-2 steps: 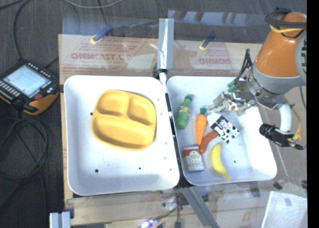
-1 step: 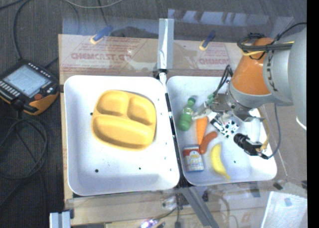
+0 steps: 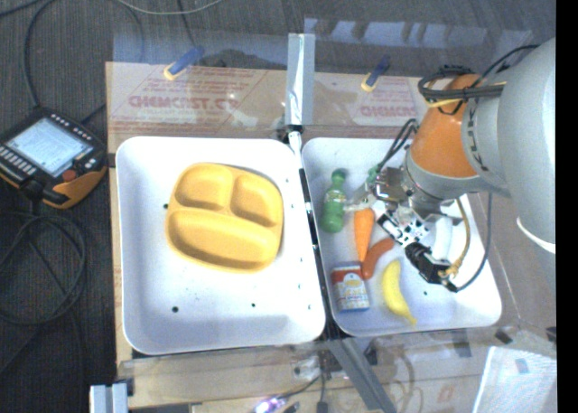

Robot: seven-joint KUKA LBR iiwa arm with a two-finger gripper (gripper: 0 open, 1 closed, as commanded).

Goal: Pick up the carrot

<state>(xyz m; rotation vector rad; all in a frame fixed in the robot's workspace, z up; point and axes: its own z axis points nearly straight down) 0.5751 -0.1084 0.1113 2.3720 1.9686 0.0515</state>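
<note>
You see the gripper (image 3: pixel 395 214) in the right bin (image 3: pixel 471 301), just right of the carrot (image 3: pixel 361 229); you cannot tell whether it is parted or closed.

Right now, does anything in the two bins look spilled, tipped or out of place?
Nothing looks spilled or broken. The green bottle seems to lie on its side in the right bin, beside the carrot. The yellow divided plate sits slightly skewed in the left bin. The gripper is close to the carrot's right.
</note>
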